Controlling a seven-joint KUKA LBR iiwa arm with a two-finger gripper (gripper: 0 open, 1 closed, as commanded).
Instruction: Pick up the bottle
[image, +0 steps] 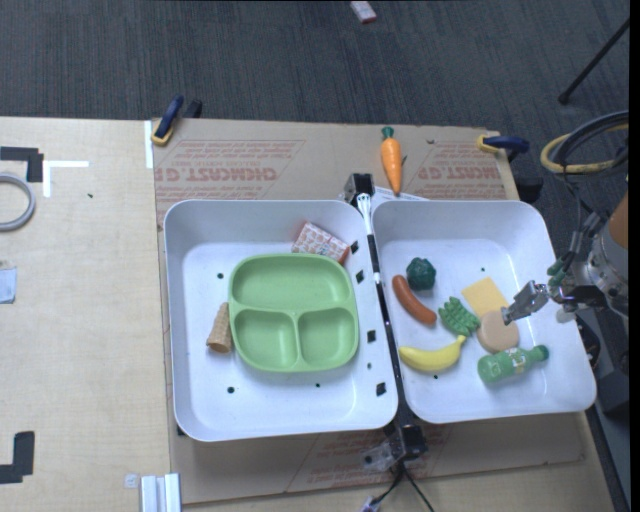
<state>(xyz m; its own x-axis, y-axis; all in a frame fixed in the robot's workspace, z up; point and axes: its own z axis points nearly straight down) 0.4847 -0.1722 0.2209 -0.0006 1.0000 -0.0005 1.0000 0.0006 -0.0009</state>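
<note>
I see the glossy green plastic bottle (513, 363) lying sideways in the right bin (500, 398), metal gripper (524, 300) just above, fingers' spread unclear.

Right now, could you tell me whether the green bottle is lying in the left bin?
No, the green bottle lies on its side in the right bin, beside the banana.

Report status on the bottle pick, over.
Gripper over right bin, above the bottle, not on it. Bottle lies flat near bin's front right. Tan round piece beside it, close.
</note>
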